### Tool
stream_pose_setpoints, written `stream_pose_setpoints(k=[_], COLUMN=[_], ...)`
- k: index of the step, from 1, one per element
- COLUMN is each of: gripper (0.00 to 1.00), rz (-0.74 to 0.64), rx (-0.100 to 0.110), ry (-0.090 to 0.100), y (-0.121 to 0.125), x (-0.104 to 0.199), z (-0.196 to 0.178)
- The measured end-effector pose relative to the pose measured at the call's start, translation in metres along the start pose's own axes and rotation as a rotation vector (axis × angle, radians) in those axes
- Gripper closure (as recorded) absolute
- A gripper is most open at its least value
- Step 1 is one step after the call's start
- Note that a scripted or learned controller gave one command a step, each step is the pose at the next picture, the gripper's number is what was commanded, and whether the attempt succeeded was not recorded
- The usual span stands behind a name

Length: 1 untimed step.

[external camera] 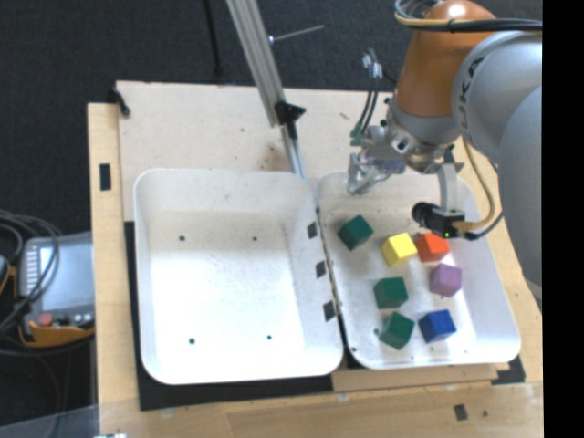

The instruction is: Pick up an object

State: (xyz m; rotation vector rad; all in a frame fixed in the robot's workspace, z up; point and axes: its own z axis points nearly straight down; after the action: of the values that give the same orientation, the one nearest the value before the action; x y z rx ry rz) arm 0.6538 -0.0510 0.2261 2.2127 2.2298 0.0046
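Pale wooden bench (196, 126), flat and speckled. Directly on top, side by side and touching: shallow white plastic bin at left (151, 245), second shallow white bin at right (488, 313).

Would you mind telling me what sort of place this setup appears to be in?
Probably a robotics lab bench for grasping trials: an industrial arm over two white bins, coloured blocks in the right one, and a control pendant beside the bench.
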Motion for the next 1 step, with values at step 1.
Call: stream_pose_setpoints(k=[1], gripper=[1.00], rz=[0.000], rx=[0.000], ry=[0.000], y=[0.0068], x=[0.0545], z=[-0.0051])
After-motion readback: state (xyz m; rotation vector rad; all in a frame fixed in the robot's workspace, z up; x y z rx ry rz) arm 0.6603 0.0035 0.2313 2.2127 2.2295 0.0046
